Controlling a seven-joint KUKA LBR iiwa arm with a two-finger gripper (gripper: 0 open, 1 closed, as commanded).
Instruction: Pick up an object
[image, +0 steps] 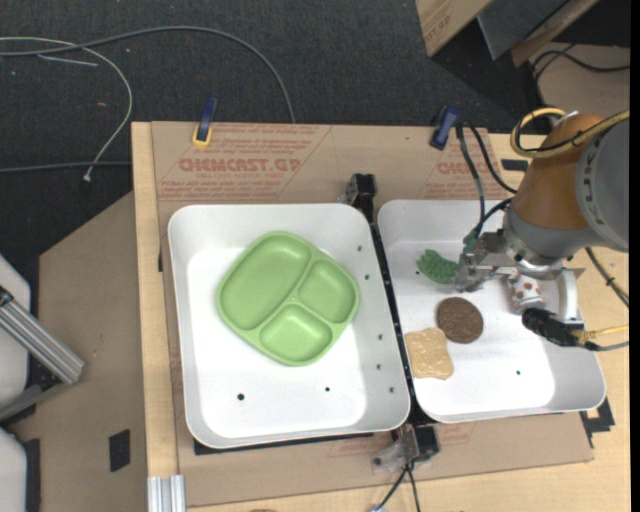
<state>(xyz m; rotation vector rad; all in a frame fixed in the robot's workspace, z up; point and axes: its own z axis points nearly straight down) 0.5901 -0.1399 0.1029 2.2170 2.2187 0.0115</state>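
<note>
The arm (575, 190) reaches in over the right bin (560, 385), its gripper (478, 268) low above the bin's far half. Whether the gripper is wide, narrow or holding anything cannot be told from this view. A dark green piece (436, 265) lies just left of the gripper, close beside it. A round brown disc (460, 320) lies just in front of the gripper, nearer the camera, and apart from it. A tan cracker (429, 354) lies farther out beyond the disc, to the gripper's front left, its corner near the disc's edge. A small red-and-white object (522, 290) sits just right of the gripper, under the wrist. Well to the gripper's left, in the left bin (200, 400), rests a green divided plate (288, 297), lying flat with three compartments.
</note>
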